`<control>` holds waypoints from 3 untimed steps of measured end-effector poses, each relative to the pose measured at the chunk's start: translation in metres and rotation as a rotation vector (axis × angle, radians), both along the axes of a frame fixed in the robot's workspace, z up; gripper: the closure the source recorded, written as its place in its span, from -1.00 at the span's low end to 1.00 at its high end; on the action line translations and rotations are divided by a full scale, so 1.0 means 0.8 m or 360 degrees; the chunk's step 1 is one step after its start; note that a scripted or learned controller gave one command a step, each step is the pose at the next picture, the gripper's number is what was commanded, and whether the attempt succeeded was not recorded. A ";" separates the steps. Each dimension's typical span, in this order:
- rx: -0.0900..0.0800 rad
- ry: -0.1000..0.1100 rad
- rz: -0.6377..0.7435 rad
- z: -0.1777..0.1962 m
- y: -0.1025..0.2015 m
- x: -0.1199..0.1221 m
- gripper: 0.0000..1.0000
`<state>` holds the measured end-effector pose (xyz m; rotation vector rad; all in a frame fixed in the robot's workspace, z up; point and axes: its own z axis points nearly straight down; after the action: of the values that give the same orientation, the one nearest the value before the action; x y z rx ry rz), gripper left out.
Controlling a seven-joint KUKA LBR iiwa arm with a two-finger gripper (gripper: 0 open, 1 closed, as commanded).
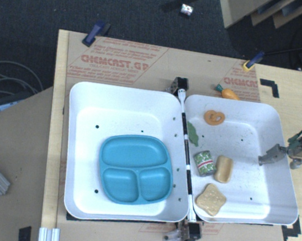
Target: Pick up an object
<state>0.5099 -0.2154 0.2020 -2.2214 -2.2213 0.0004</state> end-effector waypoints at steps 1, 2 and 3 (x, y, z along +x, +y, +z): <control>0.0004 0.0005 0.0003 -0.111 0.083 0.050 -1.00; -0.0016 -0.0010 -0.0007 -0.145 0.131 0.028 -1.00; -0.0006 -0.0007 -0.0005 -0.134 0.135 0.028 1.00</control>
<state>0.5323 -0.1076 0.0948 -2.2287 -2.2222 0.0001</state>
